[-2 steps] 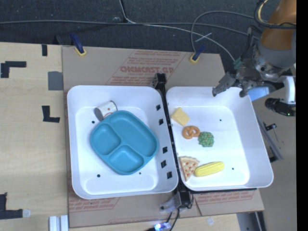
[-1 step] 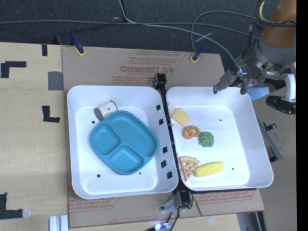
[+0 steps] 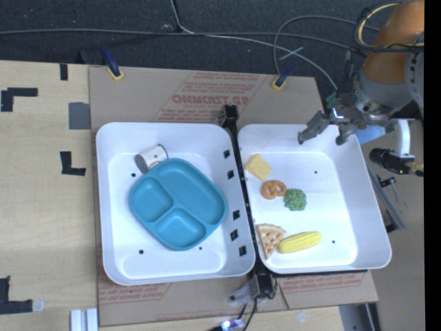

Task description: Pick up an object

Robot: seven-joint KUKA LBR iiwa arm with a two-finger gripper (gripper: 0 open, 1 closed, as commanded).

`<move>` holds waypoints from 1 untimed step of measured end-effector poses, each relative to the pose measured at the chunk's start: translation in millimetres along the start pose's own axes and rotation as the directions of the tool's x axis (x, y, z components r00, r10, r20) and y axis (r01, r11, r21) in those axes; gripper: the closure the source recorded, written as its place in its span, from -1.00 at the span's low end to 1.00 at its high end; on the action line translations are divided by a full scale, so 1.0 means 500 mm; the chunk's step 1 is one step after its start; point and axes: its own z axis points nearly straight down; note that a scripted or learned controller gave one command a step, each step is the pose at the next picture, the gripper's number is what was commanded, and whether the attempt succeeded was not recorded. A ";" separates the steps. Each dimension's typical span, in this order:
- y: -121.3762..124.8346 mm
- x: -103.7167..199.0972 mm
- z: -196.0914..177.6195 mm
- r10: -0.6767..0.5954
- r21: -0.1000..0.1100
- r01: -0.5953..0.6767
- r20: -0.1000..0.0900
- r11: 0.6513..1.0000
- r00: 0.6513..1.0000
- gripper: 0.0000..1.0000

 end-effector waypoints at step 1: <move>-0.002 -0.019 0.116 0.000 0.003 0.000 -0.001 1.000 1.000 -1.00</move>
